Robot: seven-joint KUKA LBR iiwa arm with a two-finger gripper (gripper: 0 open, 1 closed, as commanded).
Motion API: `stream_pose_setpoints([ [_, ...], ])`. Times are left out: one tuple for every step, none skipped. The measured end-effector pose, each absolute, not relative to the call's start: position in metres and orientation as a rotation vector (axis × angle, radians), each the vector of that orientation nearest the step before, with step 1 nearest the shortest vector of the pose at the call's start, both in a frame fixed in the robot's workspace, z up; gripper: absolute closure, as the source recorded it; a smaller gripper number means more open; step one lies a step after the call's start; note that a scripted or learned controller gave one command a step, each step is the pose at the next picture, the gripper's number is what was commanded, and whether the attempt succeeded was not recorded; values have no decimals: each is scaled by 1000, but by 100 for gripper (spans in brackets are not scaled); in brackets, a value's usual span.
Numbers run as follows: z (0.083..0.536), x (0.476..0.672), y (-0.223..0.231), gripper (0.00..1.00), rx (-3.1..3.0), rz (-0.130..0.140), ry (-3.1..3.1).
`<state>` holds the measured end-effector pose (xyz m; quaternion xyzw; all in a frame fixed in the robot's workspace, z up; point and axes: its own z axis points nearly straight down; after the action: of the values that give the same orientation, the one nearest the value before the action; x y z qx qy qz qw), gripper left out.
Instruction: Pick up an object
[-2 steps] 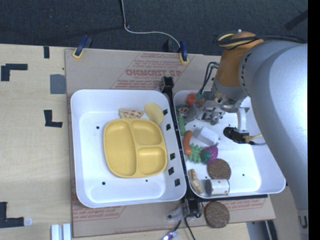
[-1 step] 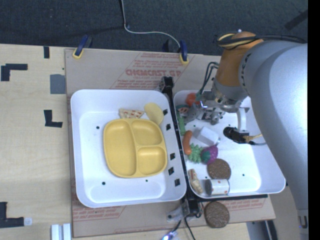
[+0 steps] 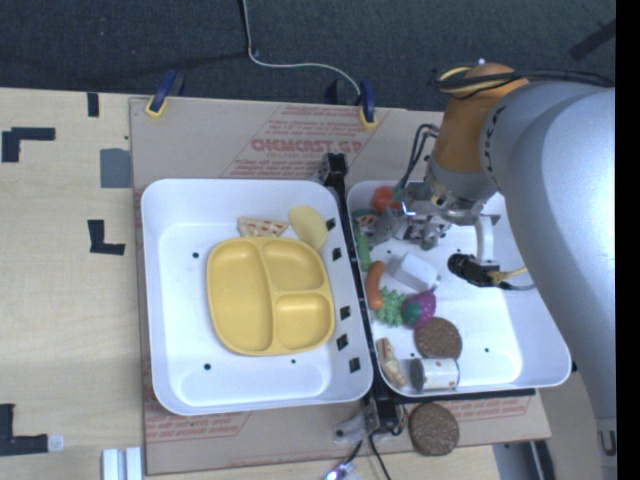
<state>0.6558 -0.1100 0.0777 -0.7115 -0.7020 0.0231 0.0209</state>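
While gripper (image 3: pixel 418 230) hangs low over right bin (image 3: pixel 520 338), jaw state: cannot tell. Candidate items: white block (image 3: pixel 413 267) just below gripper, orange sausage (image 3: pixel 374 286), purple piece (image 3: pixel 424 304), brown disc (image 3: pixel 438 338). Advice: descend centred on one item, clear of neighbours. Arm: reaches from right, wrist pointing down.

We count two white bins: a left bin (image 3: pixel 160 298) and a right bin (image 3: pixel 520 348). In the left one we see one yellow divided plate (image 3: pixel 270 296), one waffle piece (image 3: pixel 262 228) and one pale yellow fruit-shaped piece (image 3: pixel 308 225). In the right one we count one brown round disc (image 3: pixel 438 338), one purple piece (image 3: pixel 424 304), one green leafy piece (image 3: pixel 392 308), one orange carrot-like piece (image 3: pixel 374 286) and one small can (image 3: pixel 436 373). Outside the bins we see one more brown disc (image 3: pixel 433 429).
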Motion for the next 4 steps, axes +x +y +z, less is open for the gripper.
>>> stream_pose_setpoints([
  [77,656,-111,0,-2203,69,-2176],
  [84,655,-114,100,-2203,82,-2177],
  [84,655,-114,0,-2203,82,-2178],
  [80,657,-110,0,-2207,70,-2185],
])
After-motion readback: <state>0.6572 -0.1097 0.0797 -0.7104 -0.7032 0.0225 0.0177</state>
